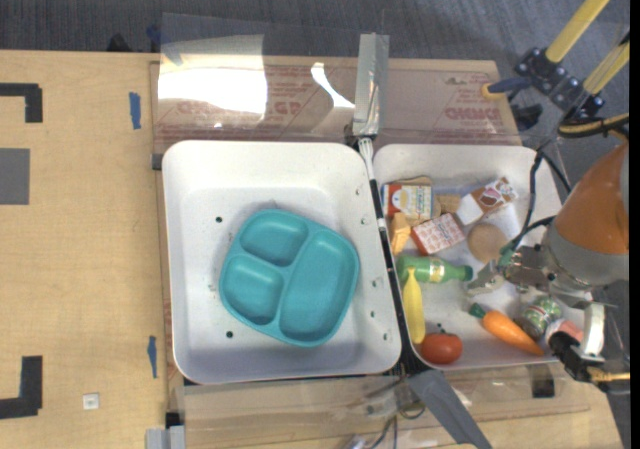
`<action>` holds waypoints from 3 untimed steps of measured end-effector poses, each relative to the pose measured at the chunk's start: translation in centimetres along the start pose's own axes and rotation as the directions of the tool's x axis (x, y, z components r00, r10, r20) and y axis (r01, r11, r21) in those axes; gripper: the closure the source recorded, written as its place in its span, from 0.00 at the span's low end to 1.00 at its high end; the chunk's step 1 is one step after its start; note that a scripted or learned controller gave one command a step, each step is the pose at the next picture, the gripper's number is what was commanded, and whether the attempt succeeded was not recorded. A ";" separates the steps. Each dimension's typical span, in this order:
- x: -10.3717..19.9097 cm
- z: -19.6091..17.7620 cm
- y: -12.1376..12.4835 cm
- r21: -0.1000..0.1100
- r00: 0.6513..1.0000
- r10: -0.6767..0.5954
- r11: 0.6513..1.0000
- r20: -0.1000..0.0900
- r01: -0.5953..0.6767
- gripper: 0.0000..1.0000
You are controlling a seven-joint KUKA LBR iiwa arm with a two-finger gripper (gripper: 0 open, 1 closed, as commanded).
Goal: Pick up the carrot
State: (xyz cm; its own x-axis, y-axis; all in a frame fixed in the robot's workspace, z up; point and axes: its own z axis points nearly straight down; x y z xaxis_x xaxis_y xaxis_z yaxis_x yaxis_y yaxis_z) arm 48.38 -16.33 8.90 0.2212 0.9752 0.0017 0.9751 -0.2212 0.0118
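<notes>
While the arm point(600, 227) reaches in from the right over the right bin point(455, 159), its pincer point(492, 277) sits low over the bin's middle, near the beige egg-like ball point(487, 240). Metal fingers are small and cluttered from here; can't tell how far apart they are, and nothing is clearly between them. Carrot point(507, 329) lies on the bin floor just below the pincer, orange body pointing down-right, green tip toward the left; apart from the fingers, not gripped.

Right bin also holds: a green bottle point(433, 271) lying sideways, left of the pincer; a yellow banana-like piece point(412, 305) along the left wall; a red tomato point(441, 347) at the lower left corner, just beside the banana's end. Upper part of the bin has small food packs: an orange-and-white carton point(410, 201), a red-and-white pack point(438, 234), another small box point(494, 196) near the top right. A green-labelled can point(542, 315) lies right of the carrot, partly under the arm.

Left bin point(190, 177) carries a teal divided plate point(289, 276), three compartments, sitting slightly turned in the middle. Both bins rest on the wooden desk point(80, 237), side by side, touching along the centre divider.
</notes>
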 end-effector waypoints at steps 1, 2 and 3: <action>3.0 0.0 -0.8 0.000 1.000 -0.004 1.000 0.003 0.004 0.00; -1.9 0.0 0.4 0.001 0.946 -0.324 0.946 0.002 0.324 0.00; 6.6 -0.1 -1.5 -0.001 0.996 -0.091 0.996 0.000 0.091 0.00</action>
State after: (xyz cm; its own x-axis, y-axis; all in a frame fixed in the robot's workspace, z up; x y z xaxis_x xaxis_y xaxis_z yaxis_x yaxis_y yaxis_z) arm 48.37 -9.58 8.97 0.1321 0.9912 0.0010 0.9912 -0.1321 0.0130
